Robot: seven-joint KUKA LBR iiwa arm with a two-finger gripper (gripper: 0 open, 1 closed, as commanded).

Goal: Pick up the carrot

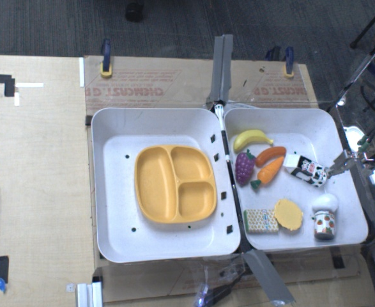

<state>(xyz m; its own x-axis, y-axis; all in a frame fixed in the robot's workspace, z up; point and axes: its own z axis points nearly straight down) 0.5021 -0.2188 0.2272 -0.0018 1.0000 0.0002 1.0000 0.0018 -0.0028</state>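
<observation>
Two shallow white bins sit side by side on the counter [34, 171]. The left bin [104, 190] holds a yellow divided plate [174, 183] with three compartments, lying roughly at the bin's centre. The right bin [340, 171] holds the small items. The carrot [270, 170] lies in that bin's upper left part, orange body slanted with its green stub toward 7 o'clock and its thick end toward 1 o'clock. Touching it on the 12 o'clock side is an orange-red sausage-shaped piece [271, 154]. At 9 o'clock from the carrot, just beside it, is a purple grape bunch [244, 167]; a yellow banana [251, 137] lies at 11 o'clock, above the grapes. At 3 o'clock from the carrot, near but apart, is a small black-and-white carton [306, 169] on its side. At 6 o'clock, well apart, a round yellow cookie-like piece [289, 214] lies next to a pale speckled cracker block [260, 220] on its 9 o'clock side. Toward 4 o'clock sit a white rounded item [325, 203] and a small patterned jar [324, 226] below it. The gripper [336, 168] shows at the right bin's 3 o'clock rim, near the carton and well apart from the carrot; its fingers are too small and blurred, so I cannot tell their opening.
</observation>
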